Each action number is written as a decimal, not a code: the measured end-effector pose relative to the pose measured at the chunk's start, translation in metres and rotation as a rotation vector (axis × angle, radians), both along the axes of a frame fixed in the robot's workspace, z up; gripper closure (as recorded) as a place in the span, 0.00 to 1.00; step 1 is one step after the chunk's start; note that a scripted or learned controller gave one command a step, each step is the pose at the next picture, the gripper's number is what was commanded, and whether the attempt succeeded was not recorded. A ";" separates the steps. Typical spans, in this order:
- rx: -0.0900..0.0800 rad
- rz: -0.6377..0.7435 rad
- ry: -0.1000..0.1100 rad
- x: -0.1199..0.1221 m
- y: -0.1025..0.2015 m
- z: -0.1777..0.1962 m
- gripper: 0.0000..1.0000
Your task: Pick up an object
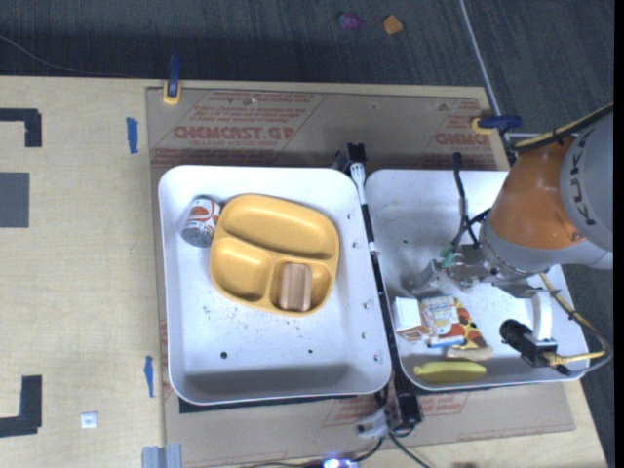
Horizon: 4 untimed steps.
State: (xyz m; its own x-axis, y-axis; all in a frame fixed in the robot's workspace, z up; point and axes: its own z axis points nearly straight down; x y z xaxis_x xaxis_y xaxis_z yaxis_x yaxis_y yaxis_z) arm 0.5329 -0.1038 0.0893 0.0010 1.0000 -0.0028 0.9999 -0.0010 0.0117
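While gripper (429,279) hovers low in right bin (409,198) – approach step; grasp state you cannot tell. Next: drop onto packet (441,320), close.

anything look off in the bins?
Mostly tidy. A can lies on its side in the left bin, wedged against the rim of the yellow divided tray. A tan block sits in one tray compartment. No spills or damage visible.

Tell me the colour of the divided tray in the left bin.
Yellow: the divided tray shows plainly in the camera view.
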 end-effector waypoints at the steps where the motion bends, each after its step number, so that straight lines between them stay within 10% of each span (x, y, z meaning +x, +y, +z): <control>1: -0.002 0.001 -0.006 -0.040 0.001 0.000 0.00; 2: -0.009 -0.003 -0.012 -0.039 -0.003 0.011 1.00; 4: 0.003 0.003 0.007 -0.037 0.089 0.202 1.00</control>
